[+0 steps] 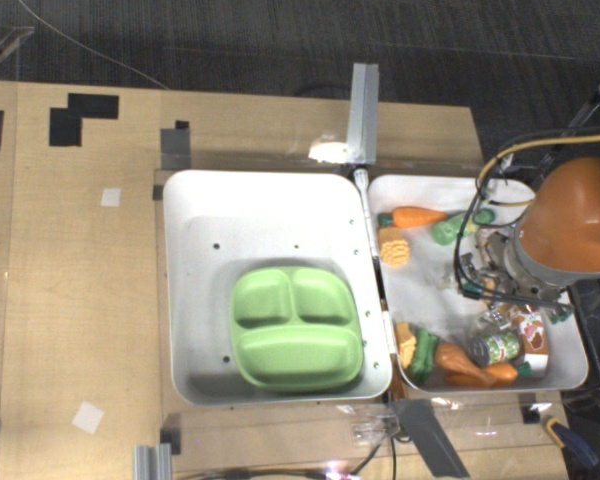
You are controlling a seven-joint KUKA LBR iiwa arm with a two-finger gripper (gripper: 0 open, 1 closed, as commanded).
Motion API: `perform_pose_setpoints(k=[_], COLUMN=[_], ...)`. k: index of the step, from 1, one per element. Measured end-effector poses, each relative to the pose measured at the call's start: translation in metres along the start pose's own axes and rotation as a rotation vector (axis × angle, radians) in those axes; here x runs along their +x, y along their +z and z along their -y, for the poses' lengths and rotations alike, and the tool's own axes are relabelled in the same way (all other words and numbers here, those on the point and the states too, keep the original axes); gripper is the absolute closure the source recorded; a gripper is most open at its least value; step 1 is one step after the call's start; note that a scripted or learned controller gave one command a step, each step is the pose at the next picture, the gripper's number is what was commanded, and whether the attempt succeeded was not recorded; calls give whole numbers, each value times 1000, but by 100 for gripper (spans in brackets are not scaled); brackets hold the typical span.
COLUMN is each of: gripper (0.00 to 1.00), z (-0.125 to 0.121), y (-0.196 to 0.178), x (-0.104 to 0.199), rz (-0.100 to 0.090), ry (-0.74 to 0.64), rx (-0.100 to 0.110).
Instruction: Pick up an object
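The right bin [430,288] holds several toy foods. A carrot [418,217] and a green piece [447,231] lie along its far side, with a yellow-orange piece [395,252] by the left wall. Along the near side are a dark green vegetable [423,353], an orange carrot-like piece [477,368], a small green can [500,348] and a red-and-white packet [531,330]. My gripper [495,310] hangs low over the bin's right half, just above the can and packet, under the orange wrist band [577,218] and its cables. Nothing shows in its grasp.
The left bin [210,218] holds a green divided plate [295,326] near its front. A metal post [363,113] stands behind the wall between the two bins. The wooden bench [70,298] stretches to the left.
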State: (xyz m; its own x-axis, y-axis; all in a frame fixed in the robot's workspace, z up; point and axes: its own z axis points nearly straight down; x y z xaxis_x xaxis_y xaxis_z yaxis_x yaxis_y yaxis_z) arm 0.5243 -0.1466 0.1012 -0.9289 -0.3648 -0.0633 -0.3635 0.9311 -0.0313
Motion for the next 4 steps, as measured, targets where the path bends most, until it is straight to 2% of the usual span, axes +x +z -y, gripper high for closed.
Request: perform_pose_setpoints(k=[1,2,3,4], gripper=[0,0,0,0], z=[42,17,-3,56], y=[9,9,13,17], x=[17,9,-45,-56], rz=[-31,-33,-27,-31], ry=[-551,-773,-1232,-1070], rx=[-34,-32,-50,-50])
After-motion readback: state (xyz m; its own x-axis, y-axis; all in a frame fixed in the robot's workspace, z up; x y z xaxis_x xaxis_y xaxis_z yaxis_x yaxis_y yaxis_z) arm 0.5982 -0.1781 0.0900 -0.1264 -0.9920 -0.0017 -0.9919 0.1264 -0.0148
